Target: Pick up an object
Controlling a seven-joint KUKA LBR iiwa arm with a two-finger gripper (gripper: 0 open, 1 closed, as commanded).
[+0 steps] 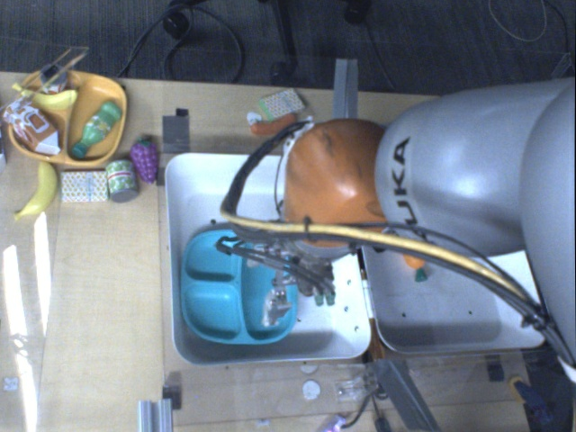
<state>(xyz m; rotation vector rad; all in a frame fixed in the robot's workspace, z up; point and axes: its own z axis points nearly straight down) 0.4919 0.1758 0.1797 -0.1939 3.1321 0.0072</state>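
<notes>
A: Gripper (pixel 286 288) low in left bin (pixel 193 174), over blue tray (pixel 211 282). Spread or pinched? Cannot tell.

B: Best aimed squarely at tray rim, descending slowly, closing firmly before lifting.

the arm (pixel 477 178) is plain grey with a glossy orange band (pixel 328 174) and black kuka lettering. both bins (pixel 180 241) are white, and the left one has a bright turquoise divided tray (pixel 216 286) in it. tabletop (pixel 99 313) is pale tan wood. over in the corner there's a yellow-orange bowl (pixel 99 93), a green bottle (pixel 94 129), yellow bananas (pixel 40 192) and purple grapes (pixel 144 158).
</notes>
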